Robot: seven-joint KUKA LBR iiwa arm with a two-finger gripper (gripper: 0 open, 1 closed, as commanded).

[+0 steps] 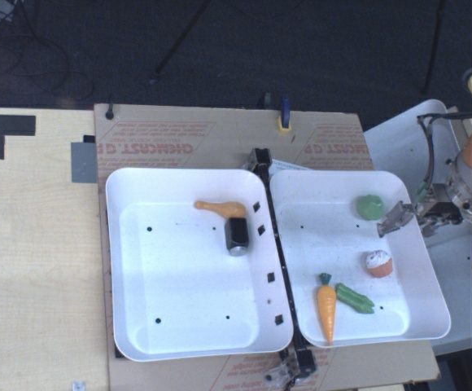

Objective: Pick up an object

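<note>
**Gripper at the right bin's far edge, objects lying in both bins**

Camera view, from above at a slant. Two white bins sit side by side on a cardboard sheet (pixel 220 141), which lies on a pale wooden bench (pixel 32 259). A black divider strip with clips (pixel 270 243) runs between the bins.

Left bin (pixel 138 332): a tan drumstick-shaped toy (pixel 221 209) lies near the bin's upper right part, its thin end pointing left. Just below it, touching or nearly touching, lies a small dark can (pixel 237 235) with a shiny lower end.

Right bin (pixel 419 316): a green round object (pixel 370 207) rests near the upper right corner. A small cupcake-like piece, white on top and orange below (pixel 378 263), lies lower down by the right wall. Near the lower middle, an orange carrot (pixel 326 307) points downward with its green top uppermost; a green pepper-like pod (pixel 355 298) lies just beside it on the right, slanted, close to or touching the carrot's upper part.

Gripper (pixel 392 221): it reaches in over the right bin's right wall, its grey fingers (pixel 397 217) extending left, near the green round object and apart from it. Nothing shows between the fingers; whether they are spread or pressed together cannot be told from this angle. The arm's orange band (pixel 469 155) shows at the right margin.
</note>
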